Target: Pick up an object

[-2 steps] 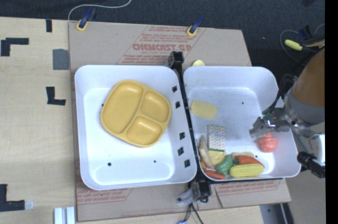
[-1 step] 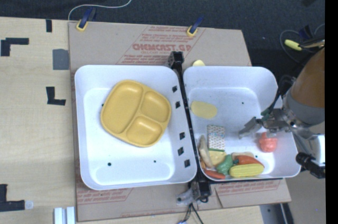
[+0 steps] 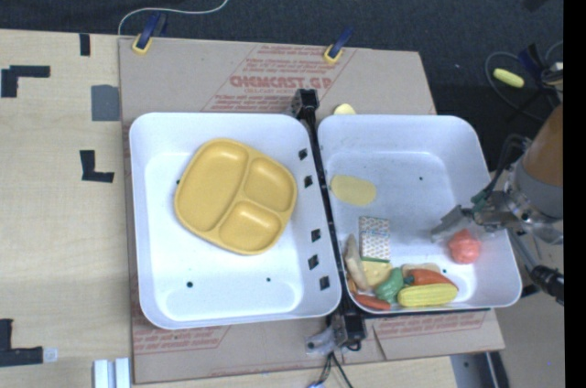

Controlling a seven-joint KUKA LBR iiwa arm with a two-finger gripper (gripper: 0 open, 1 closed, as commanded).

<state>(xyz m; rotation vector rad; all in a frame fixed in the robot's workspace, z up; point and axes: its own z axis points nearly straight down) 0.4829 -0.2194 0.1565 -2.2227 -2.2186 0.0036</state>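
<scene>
1. The hand (image 3: 467, 220) reaches in over the right rim of the right bin (image 3: 403, 132), low over the floor near that bin's right wall.
2. Its fingers look spread apart, one dark tip pointing left toward the bin's middle, with nothing between them.
3. A red ball (image 3: 465, 247) lies on the bin floor just below the hand, near but not clearly touching it, and close to the right wall.
4. Along the front edge of the right bin sits a crowded row: a corn cob (image 3: 427, 294), a green piece (image 3: 392, 285), an orange carrot-like piece (image 3: 423, 274) and a pale wedge (image 3: 374, 269), packed against each other.
5. A grey checkered block (image 3: 374, 237) stands just behind that row, and a flat yellow disc (image 3: 352, 189) lies alone nearer the left wall.
6. The back half of the right bin is bare white floor, the widest free room there.
7. The left bin (image 3: 146, 194) holds a yellow divided plate (image 3: 235, 196) set at a tilt, with bare floor around it on all sides, widest along the front.
8. Both bins rest on a cardboard sheet (image 3: 265, 75) on the table (image 3: 55, 221).
</scene>
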